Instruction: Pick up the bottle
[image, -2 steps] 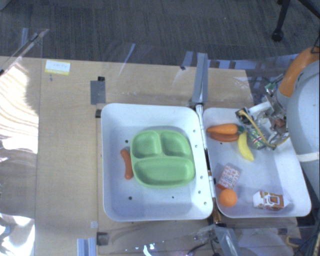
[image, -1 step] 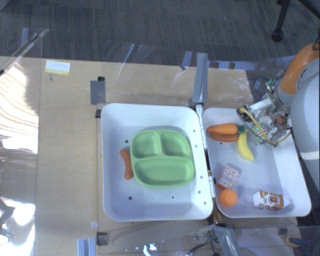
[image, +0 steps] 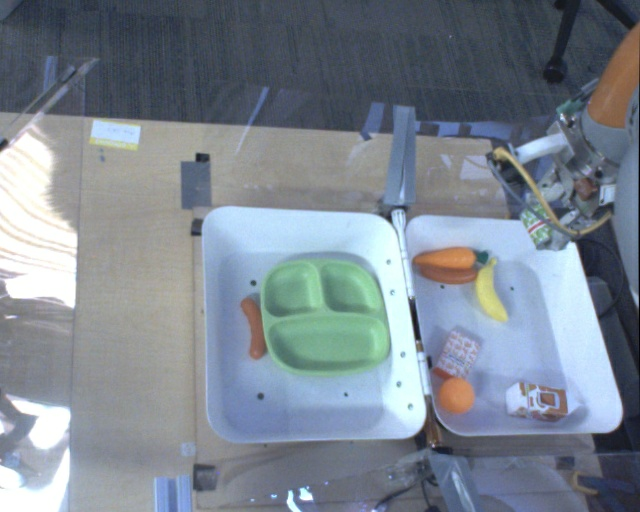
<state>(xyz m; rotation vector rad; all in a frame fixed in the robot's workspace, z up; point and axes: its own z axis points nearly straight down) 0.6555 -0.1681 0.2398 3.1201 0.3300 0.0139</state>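
My gripper (image: 560, 200) hangs over the far right corner of the right bin (image: 585, 330), below the arm's orange band. Right at its tip is a small green, white and red item (image: 539, 232), which may be the bottle. It is partly hidden by the gripper and a yellow cable. The view does not show whether the gripper holds it.
The right bin holds a carrot (image: 447, 264), a banana (image: 489, 292), a pink packet (image: 459, 351), an orange (image: 456, 396) and a small carton (image: 537, 401). In the left bin (image: 225, 400) lie a green divided plate (image: 325, 316) and a sausage (image: 254, 327).
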